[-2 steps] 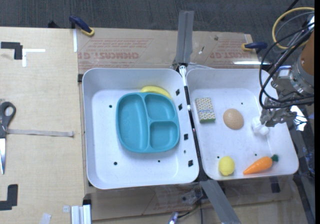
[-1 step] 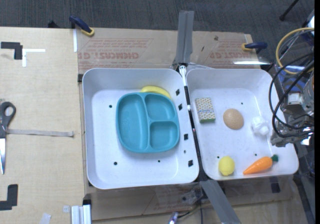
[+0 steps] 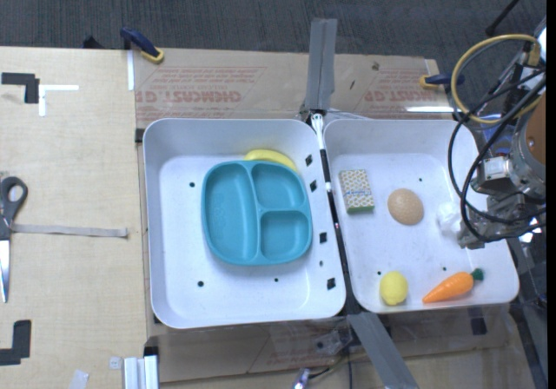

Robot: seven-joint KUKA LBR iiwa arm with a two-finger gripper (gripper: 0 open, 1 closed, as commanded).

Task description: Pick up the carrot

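Observation:
The orange carrot (image 3: 449,286), with a small green top pointing right, lies flat in the front right corner of the right bin (image 3: 373,140). The arm's wrist, wrapped in black and yellow cables, hangs over that bin's right wall. My gripper (image 3: 475,235) sits below the wrist, a short way behind and to the right of the carrot and apart from it. Cables and the wrist body hide the gripper's tip.
In the right bin are a yellow lemon (image 3: 393,288) left of the carrot, a tan egg (image 3: 405,207) and a green-patterned sponge (image 3: 356,190). The left bin (image 3: 165,231) holds a teal divided plate (image 3: 257,212) with a yellow item (image 3: 271,155) behind it. Scissors (image 3: 9,205) lie far left.

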